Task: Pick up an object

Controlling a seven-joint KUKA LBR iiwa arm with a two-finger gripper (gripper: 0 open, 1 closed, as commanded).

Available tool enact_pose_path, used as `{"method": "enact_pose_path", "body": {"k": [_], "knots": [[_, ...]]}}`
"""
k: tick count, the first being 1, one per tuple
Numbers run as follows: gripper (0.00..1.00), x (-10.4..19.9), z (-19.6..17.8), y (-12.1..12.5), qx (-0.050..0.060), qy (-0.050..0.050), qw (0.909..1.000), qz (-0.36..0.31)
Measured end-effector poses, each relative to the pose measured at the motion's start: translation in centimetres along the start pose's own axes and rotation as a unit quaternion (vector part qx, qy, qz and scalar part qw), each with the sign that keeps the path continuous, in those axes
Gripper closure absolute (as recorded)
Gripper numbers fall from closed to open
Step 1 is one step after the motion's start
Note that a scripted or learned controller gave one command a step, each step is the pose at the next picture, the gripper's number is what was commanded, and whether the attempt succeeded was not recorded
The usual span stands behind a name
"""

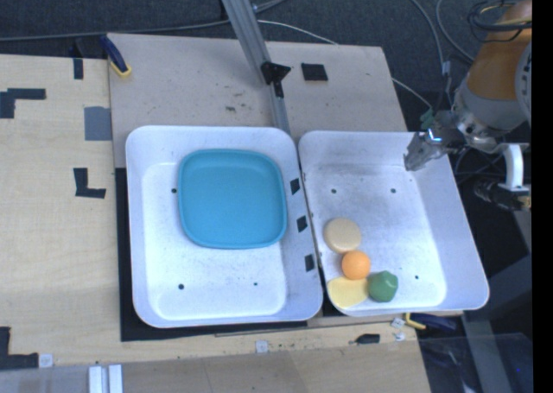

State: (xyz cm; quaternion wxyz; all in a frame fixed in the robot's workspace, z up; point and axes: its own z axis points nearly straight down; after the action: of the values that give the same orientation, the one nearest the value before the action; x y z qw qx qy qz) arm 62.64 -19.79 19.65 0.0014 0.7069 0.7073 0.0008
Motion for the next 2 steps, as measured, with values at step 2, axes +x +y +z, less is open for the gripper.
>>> {"method": "enact_pose_path", "body": {"k": [2], "knots": [[1.0, 4.5, -4.5, -1.6, 0.002, 0.001, 1.0, -0.001]]}}
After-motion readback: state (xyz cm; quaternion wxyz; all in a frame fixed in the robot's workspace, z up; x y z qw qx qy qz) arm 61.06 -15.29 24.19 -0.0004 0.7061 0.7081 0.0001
